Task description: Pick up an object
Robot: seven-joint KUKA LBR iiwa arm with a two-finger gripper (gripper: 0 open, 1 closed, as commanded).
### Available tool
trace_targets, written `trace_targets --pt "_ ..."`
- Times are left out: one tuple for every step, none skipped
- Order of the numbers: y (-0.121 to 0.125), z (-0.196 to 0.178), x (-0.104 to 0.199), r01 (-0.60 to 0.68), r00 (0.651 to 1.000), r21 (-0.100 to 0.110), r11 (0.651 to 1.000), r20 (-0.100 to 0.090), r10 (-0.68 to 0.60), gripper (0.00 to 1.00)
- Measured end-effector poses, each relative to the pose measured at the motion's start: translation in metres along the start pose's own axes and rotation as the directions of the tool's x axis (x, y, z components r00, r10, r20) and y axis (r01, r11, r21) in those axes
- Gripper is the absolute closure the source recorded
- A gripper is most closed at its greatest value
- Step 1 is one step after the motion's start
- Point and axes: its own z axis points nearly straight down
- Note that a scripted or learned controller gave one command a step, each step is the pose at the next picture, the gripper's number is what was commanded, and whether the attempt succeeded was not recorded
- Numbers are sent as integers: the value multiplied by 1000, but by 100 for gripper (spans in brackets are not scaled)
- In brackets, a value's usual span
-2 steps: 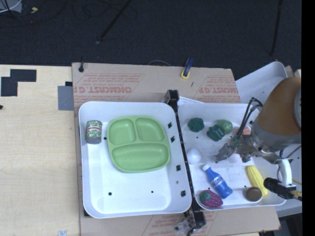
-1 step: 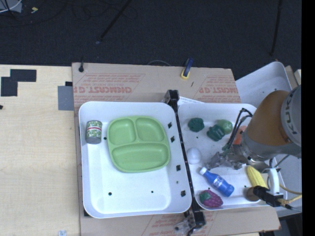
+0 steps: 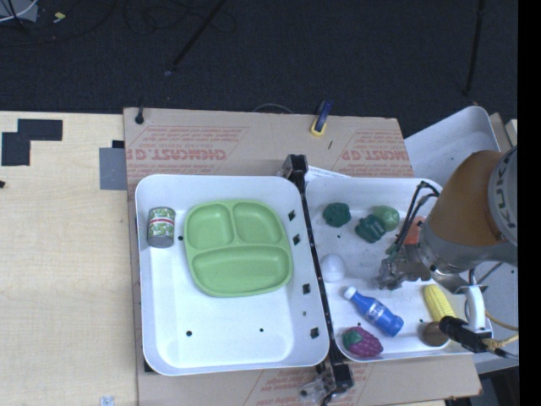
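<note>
- the gripper (image 3: 394,275) hangs low in the right bin (image 3: 406,201), near its middle; the jaws are a dark blur, and i cannot tell how they stand or whether they hold anything.
- the arm (image 3: 473,205) covers the bin's right side.
- blue bottle (image 3: 374,309) lies just below the gripper, apart from it.
- corn cob (image 3: 438,302) is partly hidden by the wrist.
- the green things (image 3: 368,224) at the bin's top are too small to name.
- green plate (image 3: 237,248) and a can (image 3: 161,226) sit in the left bin (image 3: 220,345).
</note>
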Motion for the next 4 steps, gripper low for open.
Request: trace_targets --pt "1 -63 0 7 1000 -7 1000 3 -7 100" --pt "2 -116 0 7 1000 -8 1000 3 -7 100" --pt "1 -106 53 10 1000 -1 1000 0 -10 100" --pt "1 -104 115 12 1000 -1 1000 -1 -12 100"
